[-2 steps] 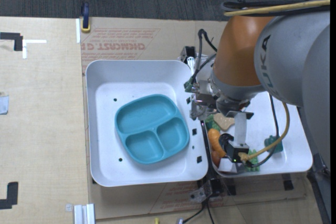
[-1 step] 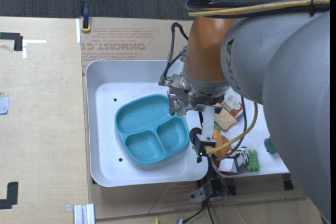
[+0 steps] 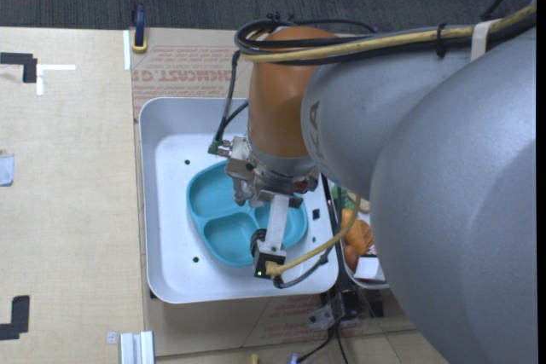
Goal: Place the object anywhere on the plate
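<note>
A blue plate with divided compartments lies in the left white bin. My gripper hangs low over the middle of the plate, near the ridge between its compartments. The wrist and the orange band of the arm hide the plate's right part and whatever is under the gripper. I see no object lying on the visible blue surface.
Past the arm, a slice of the right bin shows an orange object, something green and a white piece. The big grey arm covers the right half of the view. A pale wooden bench lies to the left.
</note>
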Robot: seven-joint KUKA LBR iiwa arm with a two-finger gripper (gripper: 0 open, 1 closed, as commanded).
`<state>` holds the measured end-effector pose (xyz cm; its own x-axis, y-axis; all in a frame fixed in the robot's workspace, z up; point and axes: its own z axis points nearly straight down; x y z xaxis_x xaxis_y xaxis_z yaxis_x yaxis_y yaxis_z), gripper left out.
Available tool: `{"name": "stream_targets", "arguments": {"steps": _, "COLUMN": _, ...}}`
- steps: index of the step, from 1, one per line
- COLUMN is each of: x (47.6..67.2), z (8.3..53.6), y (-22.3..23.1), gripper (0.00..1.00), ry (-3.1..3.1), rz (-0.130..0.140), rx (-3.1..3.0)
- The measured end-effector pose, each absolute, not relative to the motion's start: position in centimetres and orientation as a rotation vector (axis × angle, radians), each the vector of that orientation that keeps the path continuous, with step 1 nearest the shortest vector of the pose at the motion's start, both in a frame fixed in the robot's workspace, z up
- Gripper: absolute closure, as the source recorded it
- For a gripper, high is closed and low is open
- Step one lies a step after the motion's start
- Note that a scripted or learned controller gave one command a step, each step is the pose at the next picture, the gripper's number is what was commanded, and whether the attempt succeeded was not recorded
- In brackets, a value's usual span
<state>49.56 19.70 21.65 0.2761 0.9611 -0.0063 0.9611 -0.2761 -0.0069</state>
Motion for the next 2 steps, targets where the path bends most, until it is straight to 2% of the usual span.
{"name": "stream_targets", "arguments": {"steps": 1, "x": 47.86, "z": 31.52, "y": 20.38, "gripper": 1.0, "ry": -1.62, "rz": 0.005, "rx": -2.694}}
{"name": "stream_targets", "arguments": {"steps": 2, "x": 47.85, "z": 31.5, "y": 20.38, "gripper": 0.0, "ry": -1.62, "rz": 0.006, "rx": -2.694}}
